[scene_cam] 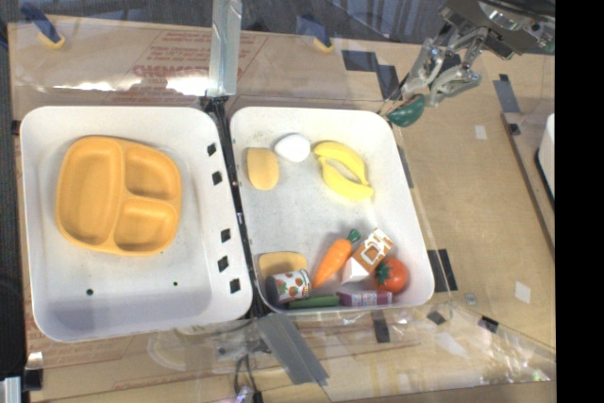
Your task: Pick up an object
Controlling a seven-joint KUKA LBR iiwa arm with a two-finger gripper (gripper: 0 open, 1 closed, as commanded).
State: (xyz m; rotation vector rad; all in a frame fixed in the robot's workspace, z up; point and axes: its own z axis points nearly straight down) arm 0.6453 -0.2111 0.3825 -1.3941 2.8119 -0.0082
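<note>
My gripper (pixel 415 105) hangs above the far right corner of the right bin (pixel 408 193), just over its rim. A small dark green object (pixel 407 116) sits between the fingertips, lifted off the bin floor, and the fingers are closed on it. In the right bin lie a yellow banana (pixel 342 170), a white egg (pixel 292 147) and a tan oval piece (pixel 262 169) toward the back. A carrot (pixel 332 261), a red tomato (pixel 391 276), a small carton (pixel 371 250) and a can (pixel 289 285) crowd the front.
The left bin (pixel 57 307) holds an orange divided plate (pixel 118 195). A grey upright bracket (pixel 225 42) stands behind the seam between the bins. Bare bench (pixel 481 203) lies to the right of the right bin.
</note>
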